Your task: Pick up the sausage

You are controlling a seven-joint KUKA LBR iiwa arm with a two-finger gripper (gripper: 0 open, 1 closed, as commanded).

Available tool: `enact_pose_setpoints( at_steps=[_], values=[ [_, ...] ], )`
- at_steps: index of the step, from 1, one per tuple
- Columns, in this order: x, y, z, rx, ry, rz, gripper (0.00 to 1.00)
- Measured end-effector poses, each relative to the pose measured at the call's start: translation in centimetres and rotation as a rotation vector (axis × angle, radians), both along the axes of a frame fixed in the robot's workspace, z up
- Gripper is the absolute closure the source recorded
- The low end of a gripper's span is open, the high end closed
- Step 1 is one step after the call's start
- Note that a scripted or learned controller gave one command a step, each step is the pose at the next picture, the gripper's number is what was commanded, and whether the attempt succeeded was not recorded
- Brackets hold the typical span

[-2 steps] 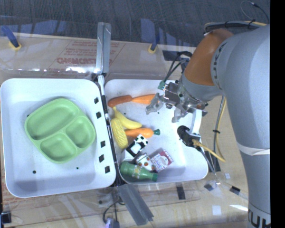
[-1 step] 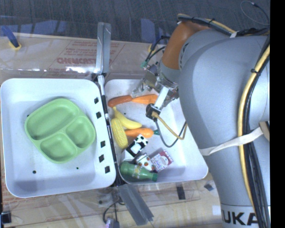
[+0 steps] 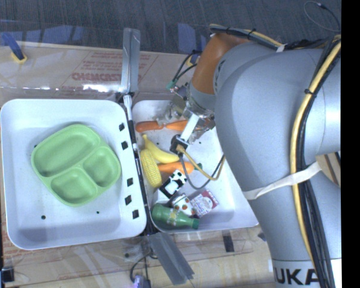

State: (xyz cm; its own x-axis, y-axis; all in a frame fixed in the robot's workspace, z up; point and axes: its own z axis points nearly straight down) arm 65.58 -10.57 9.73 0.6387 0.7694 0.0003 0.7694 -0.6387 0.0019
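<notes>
A reddish-orange sausage [image 3: 146, 126] lies across the far end of the right bin [image 3: 228, 185], close to the left wall. A lighter orange piece [image 3: 176, 125] continues from its right end. My gripper [image 3: 180, 114] is low over that far end, just right of the sausage and above the lighter piece, with the grey wrist and orange band behind it. The wrist and arm hide much of the gripper.
Below the sausage lie a banana [image 3: 159, 153], a corn cob [image 3: 149, 167] and an orange carrot-like piece [image 3: 175, 167]. Nearer the front are a black-and-white toy [image 3: 173, 183], a red packet [image 3: 202, 203] and a green bottle [image 3: 174, 217]. The left bin [image 3: 18, 221] holds a green divided plate [image 3: 75, 164].
</notes>
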Motion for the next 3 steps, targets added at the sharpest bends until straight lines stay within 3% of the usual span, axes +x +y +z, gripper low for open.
enact_pose_setpoints(
  at_steps=[1,2,3],
  values=[
    [-0.2,-1.1,-0.5,0.003,0.007,-0.068,0.0],
    [-0.5,1.0,-0.7,0.004,0.011,-0.083,0.0],
    [-1.4,-0.3,4.0,0.002,0.007,-0.262,0.0]
  ],
)
